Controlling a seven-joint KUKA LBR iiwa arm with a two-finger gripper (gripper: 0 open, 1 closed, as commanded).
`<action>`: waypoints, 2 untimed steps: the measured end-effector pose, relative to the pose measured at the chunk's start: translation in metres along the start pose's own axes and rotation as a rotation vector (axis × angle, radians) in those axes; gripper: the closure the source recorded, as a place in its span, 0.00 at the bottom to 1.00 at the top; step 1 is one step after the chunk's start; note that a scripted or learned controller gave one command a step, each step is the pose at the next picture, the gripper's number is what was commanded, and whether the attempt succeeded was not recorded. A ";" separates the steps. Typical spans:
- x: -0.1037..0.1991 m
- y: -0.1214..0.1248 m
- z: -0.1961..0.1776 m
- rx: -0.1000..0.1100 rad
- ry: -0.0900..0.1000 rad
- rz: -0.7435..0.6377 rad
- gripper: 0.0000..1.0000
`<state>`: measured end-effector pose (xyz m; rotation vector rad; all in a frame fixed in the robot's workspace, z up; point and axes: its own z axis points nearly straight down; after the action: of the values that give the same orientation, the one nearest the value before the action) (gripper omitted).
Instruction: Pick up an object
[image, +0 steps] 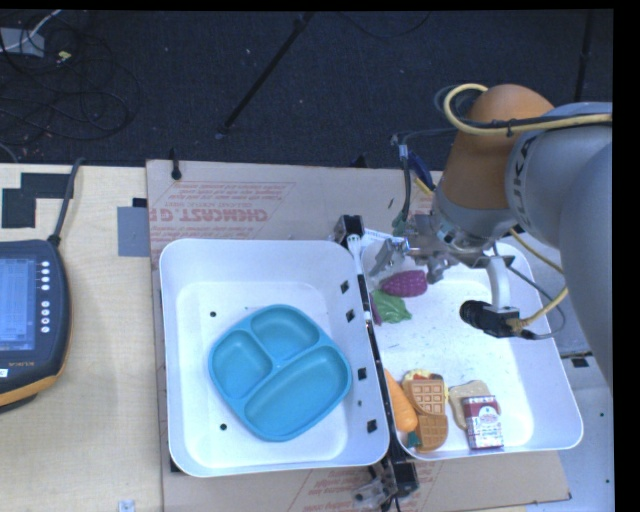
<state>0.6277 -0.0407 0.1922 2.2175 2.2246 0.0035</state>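
We see the gripper (408, 262) low over the far-left corner of the right white bin (545, 425), fingers apart, straddling one purple grape-like toy (404, 284); we can't tell if they touch it. One green leafy piece (390, 308) lies just beside it. Near edge: one orange carrot (400, 403), one waffle (428, 407), one toast slice (468, 395), one red box (484, 423). The left white bin (190, 270) holds one blue divided plastic plate (279, 371).

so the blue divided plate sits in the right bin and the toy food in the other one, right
Not quite: the camera view shows the blue divided plate in the left bin. The toy food lies in the other one, the right bin.
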 end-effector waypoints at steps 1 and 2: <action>-0.044 -0.067 0.040 0.014 -0.001 0.008 0.00; -0.047 0.018 0.108 0.006 0.000 -0.002 0.00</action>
<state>0.6462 -0.0880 0.0842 2.2180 2.2294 -0.0029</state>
